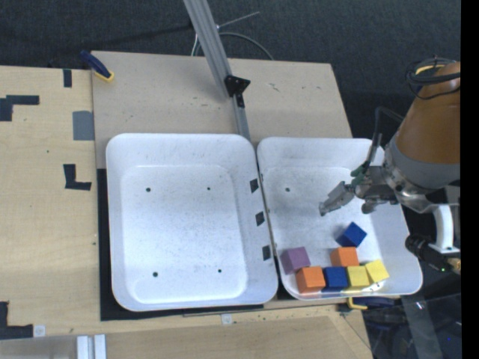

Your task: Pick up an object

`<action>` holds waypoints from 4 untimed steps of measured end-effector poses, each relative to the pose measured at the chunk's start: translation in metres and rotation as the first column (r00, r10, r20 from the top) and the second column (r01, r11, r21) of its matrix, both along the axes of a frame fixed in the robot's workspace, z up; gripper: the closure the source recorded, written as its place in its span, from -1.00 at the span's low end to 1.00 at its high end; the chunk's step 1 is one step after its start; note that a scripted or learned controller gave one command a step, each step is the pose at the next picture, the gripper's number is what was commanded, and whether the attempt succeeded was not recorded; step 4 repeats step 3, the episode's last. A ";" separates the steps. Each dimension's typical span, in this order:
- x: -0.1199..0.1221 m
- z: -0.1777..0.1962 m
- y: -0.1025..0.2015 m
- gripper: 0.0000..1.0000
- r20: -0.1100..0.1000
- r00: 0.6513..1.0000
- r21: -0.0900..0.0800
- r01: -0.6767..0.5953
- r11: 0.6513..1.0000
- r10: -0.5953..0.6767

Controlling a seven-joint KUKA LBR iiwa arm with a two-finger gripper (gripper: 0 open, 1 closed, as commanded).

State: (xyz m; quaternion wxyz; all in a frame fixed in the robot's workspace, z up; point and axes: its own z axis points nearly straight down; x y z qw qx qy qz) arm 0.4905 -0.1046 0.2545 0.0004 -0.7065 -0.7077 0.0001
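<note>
Two shallow white bins (187, 152) sit on wood. Reaching from the right, the grey two-finger gripper (334, 200) hovers, fingers apart, above a tilted blue cube (351, 235) in the right bin.

rounded grey arm (426, 159) with broad orange band, black cable along wrist, small green detail near flange, dull grey metal gripper (329, 204) with slim fingers

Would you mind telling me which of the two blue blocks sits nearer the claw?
The blue block standing alone, just below the claw; the other blue block sits in the bottom row between orange and yellow blocks.
</note>
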 end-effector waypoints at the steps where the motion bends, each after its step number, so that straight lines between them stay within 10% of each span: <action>1: 0.000 0.010 0.000 1.00 0.000 1.000 0.000 -0.001 1.000 0.001; 2: 0.001 0.019 0.001 1.00 -0.002 1.000 0.001 -0.003 1.000 0.003; 3: 0.001 0.019 0.001 -1.00 -0.002 1.000 0.001 -0.003 1.000 0.003; 4: 0.001 0.019 0.001 -1.00 -0.002 1.000 0.001 -0.003 1.000 0.003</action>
